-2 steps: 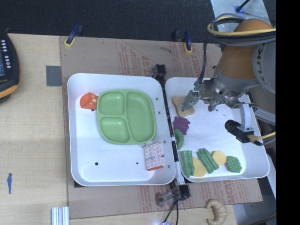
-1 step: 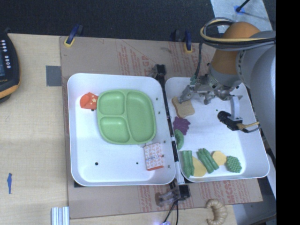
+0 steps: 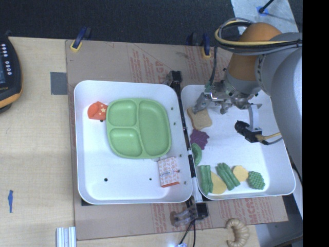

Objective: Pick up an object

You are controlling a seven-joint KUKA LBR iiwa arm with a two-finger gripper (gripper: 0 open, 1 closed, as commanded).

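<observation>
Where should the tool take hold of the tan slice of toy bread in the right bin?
The tan slice of toy bread lies flat near the right white bin's left wall. Probably best: come from straight above and pinch across its narrower width, fingers away from that wall.

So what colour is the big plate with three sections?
Light green, seen in the camera view from above.

No legible text anywhere

In the left bin [image 3: 85, 153], a divided plate [image 3: 139, 127] sits mid-bin, a small toy [image 3: 96, 110] touching its left edge, a packet [image 3: 168, 171] near the front right corner. In the right bin [image 3: 277, 163], toast [image 3: 200, 119] lies by the left wall and toy foods [image 3: 231, 178] line the front edge.
</observation>
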